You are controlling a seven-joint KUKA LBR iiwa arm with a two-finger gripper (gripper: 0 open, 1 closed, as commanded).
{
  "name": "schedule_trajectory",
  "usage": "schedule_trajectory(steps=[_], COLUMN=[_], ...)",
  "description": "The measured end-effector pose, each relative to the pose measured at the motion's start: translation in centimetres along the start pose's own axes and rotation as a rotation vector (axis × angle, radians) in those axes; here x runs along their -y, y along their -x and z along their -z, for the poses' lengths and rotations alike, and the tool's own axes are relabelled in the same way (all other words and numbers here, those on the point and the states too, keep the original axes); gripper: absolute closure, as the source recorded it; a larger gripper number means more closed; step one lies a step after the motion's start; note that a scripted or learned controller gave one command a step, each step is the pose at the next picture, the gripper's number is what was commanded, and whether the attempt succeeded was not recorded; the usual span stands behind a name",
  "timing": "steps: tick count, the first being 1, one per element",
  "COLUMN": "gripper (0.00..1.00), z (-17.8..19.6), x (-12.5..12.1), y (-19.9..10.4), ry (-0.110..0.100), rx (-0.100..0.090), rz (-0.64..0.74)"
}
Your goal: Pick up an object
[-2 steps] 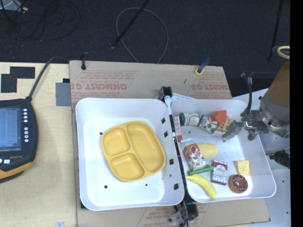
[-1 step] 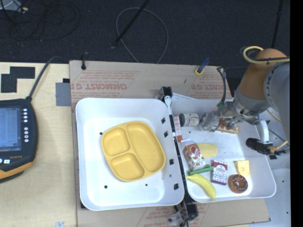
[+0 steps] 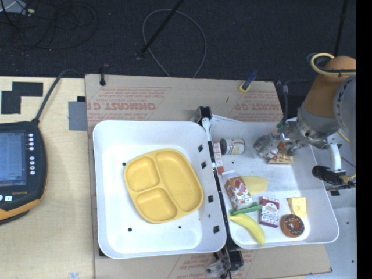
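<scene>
Arm comes in from the right edge, orange band up near the far right corner of the right bin [image 3: 325,228]. Pincer [image 3: 278,147] sits low over the bin's far side, right on top of a small reddish-brown object [image 3: 283,157] on a pale card. Too cluttered and blurry there, so I cannot tell how wide the pincer is or whether it has hold of anything

Right bin contents:
- small jar [image 3: 234,147] lying on its side at the far left corner, by the divider
- red-and-white packet [image 3: 238,192] mid-left, pale yellow lump [image 3: 257,184] touching its right side
- banana [image 3: 250,227] along the near left edge, thin green item just beside its far side
- small red carton [image 3: 269,211] near the middle front
- chocolate doughnut [image 3: 292,225] near the front right, yellow cheese wedge [image 3: 298,205] just behind it

Left bin [image 3: 110,225]: yellow divided plate [image 3: 163,185] in the middle, three compartments

On the tabletop's left edge, a teach pendant [image 3: 17,170] with cable running off the far side
</scene>
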State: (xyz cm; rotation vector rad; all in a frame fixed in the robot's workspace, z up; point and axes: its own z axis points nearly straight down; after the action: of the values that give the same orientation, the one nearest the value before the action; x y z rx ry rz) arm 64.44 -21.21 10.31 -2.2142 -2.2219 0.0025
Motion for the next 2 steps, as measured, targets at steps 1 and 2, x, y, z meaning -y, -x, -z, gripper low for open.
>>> schedule_trajectory(steps=[1,2], gripper=[0.00,1.00], z=[-1.0,0.1], x=[-0.1,-0.1], y=[-2.9,-2.7], ry=[0.005,0.003], rx=[0.017,0.017], rz=[-0.002,-0.003])
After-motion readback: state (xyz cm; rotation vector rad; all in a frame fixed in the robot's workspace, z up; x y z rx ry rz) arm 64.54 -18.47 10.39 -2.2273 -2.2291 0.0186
